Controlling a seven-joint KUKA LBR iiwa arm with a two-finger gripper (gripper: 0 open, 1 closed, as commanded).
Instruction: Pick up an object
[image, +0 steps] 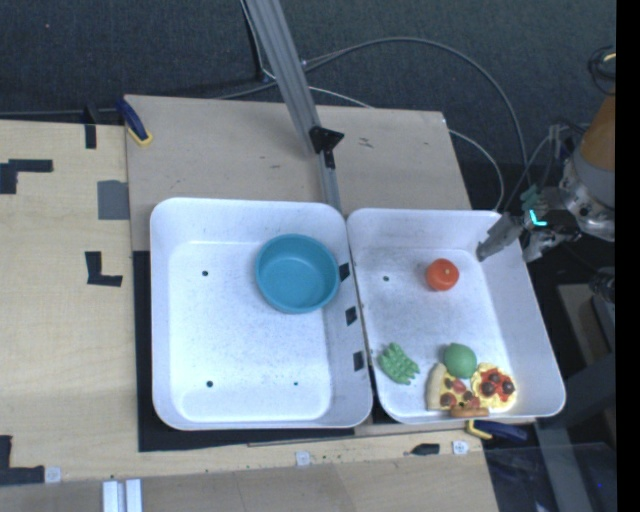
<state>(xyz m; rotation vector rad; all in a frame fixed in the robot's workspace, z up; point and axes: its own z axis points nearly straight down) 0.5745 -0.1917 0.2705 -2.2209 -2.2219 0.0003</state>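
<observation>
The right bin (520, 300) holds a red tomato-like ball (442, 274) near its back. A green leafy piece (398, 363), a green round piece (460, 358) and two pizza-like toys (470, 390) lie along the bin's front edge. A blue bowl (297, 272) sits at the back right of the left bin (190, 330). My gripper (512, 244) hangs over the right bin's back right rim, to the right of the red ball and apart from it. It is open with nothing between its fingers.
A slanted metal pole (300, 95) comes down to the gap between the bins at the back. Cables (480, 140) loop behind the right bin. A yellow-and-blue clamp (135, 122) sits at the bench's back left corner, another (495, 430) at the front right.
</observation>
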